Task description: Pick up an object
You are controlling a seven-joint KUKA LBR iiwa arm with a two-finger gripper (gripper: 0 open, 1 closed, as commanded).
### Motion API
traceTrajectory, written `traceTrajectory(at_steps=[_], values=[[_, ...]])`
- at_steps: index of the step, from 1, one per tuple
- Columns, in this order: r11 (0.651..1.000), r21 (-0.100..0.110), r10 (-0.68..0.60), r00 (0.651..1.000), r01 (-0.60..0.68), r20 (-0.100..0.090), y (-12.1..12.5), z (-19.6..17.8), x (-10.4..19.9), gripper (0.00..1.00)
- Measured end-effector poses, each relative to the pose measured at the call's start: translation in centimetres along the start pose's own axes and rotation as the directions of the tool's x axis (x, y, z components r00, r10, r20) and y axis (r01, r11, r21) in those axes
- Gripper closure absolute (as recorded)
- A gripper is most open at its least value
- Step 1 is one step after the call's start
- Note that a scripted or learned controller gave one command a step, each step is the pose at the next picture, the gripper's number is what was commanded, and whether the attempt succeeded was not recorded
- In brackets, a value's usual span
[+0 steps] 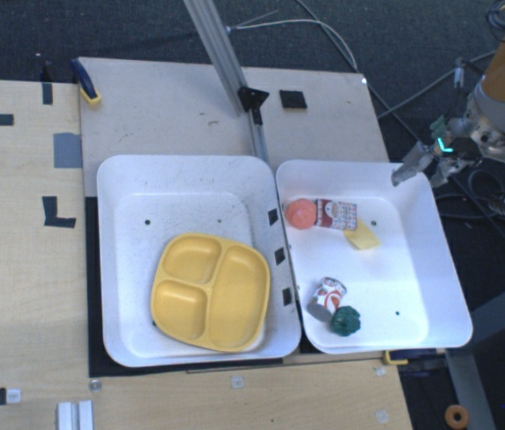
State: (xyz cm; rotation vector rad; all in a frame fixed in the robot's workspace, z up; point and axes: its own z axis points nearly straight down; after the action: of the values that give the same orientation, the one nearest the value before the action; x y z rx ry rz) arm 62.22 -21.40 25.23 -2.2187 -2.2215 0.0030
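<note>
The right bin (432,240) holds a small bottle with a red cap and red-white label (322,214), a yellow block (362,236) beside it, a small red-white-grey packet (327,296) and a dark green lump (346,321) near the front. My gripper (423,163) hangs over the bin's back right corner, away from all of them, with two grey fingers spread and nothing between them. A green light glows on the wrist.
The left bin (127,195) holds a yellow divided tray (210,290). A slanted metal post (221,38) rises behind the bins. Cables lie on the dark floor at the back and right. A wooden bench top extends to the left.
</note>
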Motion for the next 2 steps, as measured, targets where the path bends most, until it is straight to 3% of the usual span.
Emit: traceTrajectory(at_steps=[1,2], values=[[1.000,-0.002,0.000,1.000,0.000,0.000,0.0,-0.1,0.0,0.00],[1.000,0.003,0.000,1.000,0.000,0.000,-0.2,4.7,0.9,0.00]])
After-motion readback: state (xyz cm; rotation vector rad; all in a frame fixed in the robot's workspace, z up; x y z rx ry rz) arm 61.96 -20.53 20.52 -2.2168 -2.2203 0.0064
